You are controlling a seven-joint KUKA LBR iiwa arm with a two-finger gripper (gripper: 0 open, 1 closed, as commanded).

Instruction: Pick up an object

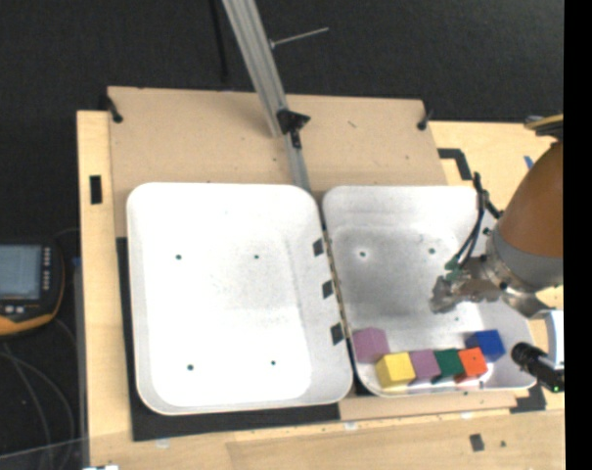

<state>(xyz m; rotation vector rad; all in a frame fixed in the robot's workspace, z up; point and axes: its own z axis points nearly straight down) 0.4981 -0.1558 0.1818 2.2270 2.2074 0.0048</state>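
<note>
blocks (428, 362): about 7, mixed colours | clustered | right bin (393, 223) near edge

The 2 bins differ: the left bin (227, 292) is clean white with 4 dark dots, while the right bin (393, 253) under the grey metal gripper (452, 295) is smudged grey. Just below the gripper sit small blocks: a lilac block (371, 342), a yellow block (396, 369), a purple block (425, 363), a green block (447, 362), an orange block (473, 362) and a blue block (486, 343). The arm's band (538, 209) is orange.
</note>
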